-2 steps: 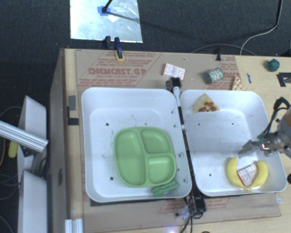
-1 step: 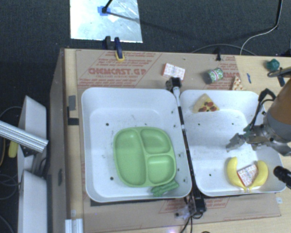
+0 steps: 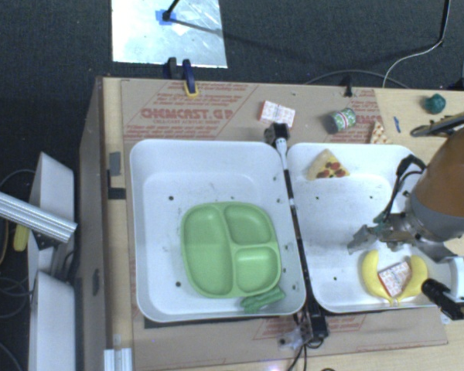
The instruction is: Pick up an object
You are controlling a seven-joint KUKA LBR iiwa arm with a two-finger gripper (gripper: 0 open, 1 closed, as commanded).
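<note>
Your gripper [image 3: 379,236] hovers beside the banana [image 3: 393,275]; you cannot tell its state. Next, descend onto it.

Red print reading "CHEMCAST GP" stands on the brown protective sheet [image 3: 187,114] that covers the table, just behind the far rim of the left bin [image 3: 209,147]. Smaller red lines run above and below that word, too fine to read. The same red lettering shows again on the sheet beyond the bin's near rim, illegible there. A small white card [image 3: 277,114] lying just right of the "CHEMCAST GP" print bears red markings that cannot be made out.
</note>
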